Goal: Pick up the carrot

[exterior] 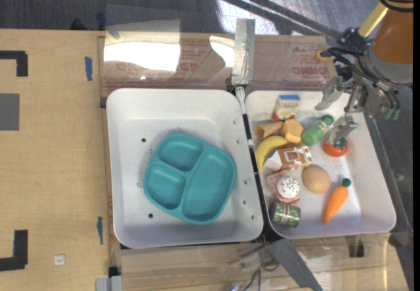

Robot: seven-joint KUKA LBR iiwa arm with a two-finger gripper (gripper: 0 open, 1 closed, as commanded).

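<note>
Nearest my camera, the green can (286,215) is sitting by the carrot (335,200), which is lying loose toward the right bin (380,181)'s front corner, while I am watching the gripper (346,107) hanging unclenched and gripping nothing above the tomato (336,147), evidently short of its target.

Right shallow white bin (377,171): orange plastic carrot with green top (336,200) near front right corner, beside tan egg-shaped toy (316,179). Claw (342,111) above bin's rear, fingers spread. Left shallow white bin (125,152): teal compartmented plastic tray (189,178).
</note>
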